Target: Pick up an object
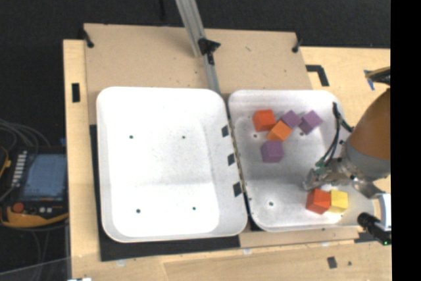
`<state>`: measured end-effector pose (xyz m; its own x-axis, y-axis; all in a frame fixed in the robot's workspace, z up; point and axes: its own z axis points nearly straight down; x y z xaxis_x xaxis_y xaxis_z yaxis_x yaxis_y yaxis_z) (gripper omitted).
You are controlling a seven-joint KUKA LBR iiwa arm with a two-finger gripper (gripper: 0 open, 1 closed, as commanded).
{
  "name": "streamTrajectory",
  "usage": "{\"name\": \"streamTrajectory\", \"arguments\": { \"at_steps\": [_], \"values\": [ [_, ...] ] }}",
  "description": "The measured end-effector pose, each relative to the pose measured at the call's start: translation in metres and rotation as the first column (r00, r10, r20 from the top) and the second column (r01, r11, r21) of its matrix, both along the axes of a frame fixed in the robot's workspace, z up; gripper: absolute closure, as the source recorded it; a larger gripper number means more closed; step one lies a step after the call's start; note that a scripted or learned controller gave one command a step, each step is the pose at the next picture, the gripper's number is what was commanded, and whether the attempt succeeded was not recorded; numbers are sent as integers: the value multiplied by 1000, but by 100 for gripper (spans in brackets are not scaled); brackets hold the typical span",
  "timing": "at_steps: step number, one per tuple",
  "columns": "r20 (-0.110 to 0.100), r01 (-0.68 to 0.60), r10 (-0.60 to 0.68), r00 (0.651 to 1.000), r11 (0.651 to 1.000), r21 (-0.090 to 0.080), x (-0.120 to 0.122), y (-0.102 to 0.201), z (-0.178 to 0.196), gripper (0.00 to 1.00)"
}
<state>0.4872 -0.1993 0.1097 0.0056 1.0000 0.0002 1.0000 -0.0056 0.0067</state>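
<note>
Right bin [289, 224]: red cube [318, 200] beneath end effector [323, 179]

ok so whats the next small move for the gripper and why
Probably a short drop straight down onto the red block. The gripper sits at that block's upper edge in the right bin, and nothing shows between its fingers yet. The yellow block touches the red one's right side, so any sideways drift could nudge both.

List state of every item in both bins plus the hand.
Hand: low over right bin, above red block; grip unclear.
Red block: on bin floor, touching yellow block.
Orange blocks: resting, adjacent.
Purple blocks: resting loose.
Left bin: upright, beside right bin.
</note>
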Motion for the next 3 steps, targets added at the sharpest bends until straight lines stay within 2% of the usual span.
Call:
{"name": "streamTrajectory", "arguments": {
  "at_steps": [2,3],
  "values": [
    [1,-9,9,1000,1000,-4,2,-2,97,100],
    [-2,-14,14,1000,1000,0,15,50,112,100]
  ]
}}
